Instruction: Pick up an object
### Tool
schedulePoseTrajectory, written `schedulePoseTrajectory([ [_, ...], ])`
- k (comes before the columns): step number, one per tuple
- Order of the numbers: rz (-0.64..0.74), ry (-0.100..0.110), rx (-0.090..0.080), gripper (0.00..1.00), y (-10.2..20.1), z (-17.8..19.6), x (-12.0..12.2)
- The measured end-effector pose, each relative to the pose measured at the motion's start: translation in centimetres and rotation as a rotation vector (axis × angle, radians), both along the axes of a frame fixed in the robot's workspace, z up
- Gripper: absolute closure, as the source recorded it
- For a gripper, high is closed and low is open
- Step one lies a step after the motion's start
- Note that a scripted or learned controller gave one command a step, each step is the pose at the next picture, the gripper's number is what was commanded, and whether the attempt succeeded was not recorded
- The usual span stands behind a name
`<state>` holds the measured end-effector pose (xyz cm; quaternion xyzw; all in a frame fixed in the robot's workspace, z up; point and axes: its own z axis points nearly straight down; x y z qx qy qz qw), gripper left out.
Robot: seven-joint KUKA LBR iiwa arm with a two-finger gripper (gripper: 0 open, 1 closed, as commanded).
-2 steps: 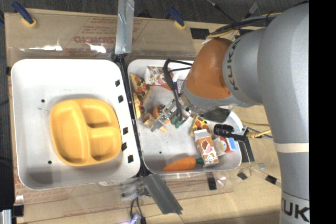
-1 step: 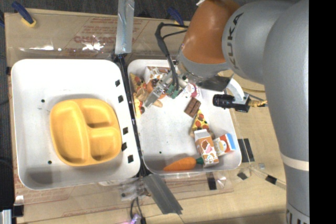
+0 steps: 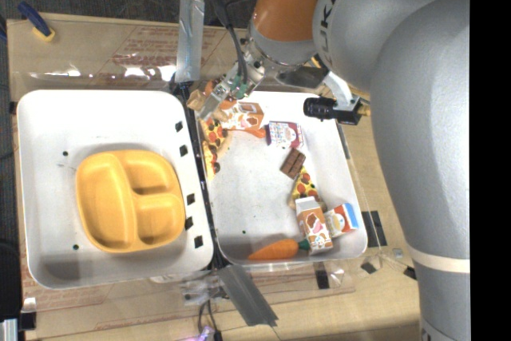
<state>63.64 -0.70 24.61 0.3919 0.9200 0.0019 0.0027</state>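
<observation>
Look at the pincer (image 3: 217,97): it hangs at the upper left corner of the right bin (image 3: 255,196), over the wall it shares with the left bin (image 3: 40,132). You cannot tell whether it is apart or together, and nothing shows clamped in it. Just beside it, to its right, lies a small carton (image 3: 249,117); further right a purple packet (image 3: 283,133), and below that a chocolate bar (image 3: 293,164). Well below it, at the bin's near wall, lie a carrot (image 3: 273,250) and two cartons (image 3: 327,224). Left and below it sits the yellow tray (image 3: 128,197).
</observation>
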Motion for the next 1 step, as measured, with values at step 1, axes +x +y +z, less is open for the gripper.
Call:
schedulePoseTrajectory([
  [1,0.007,0.005,-0.004,1.0,-0.01,0.76,-0.05],
])
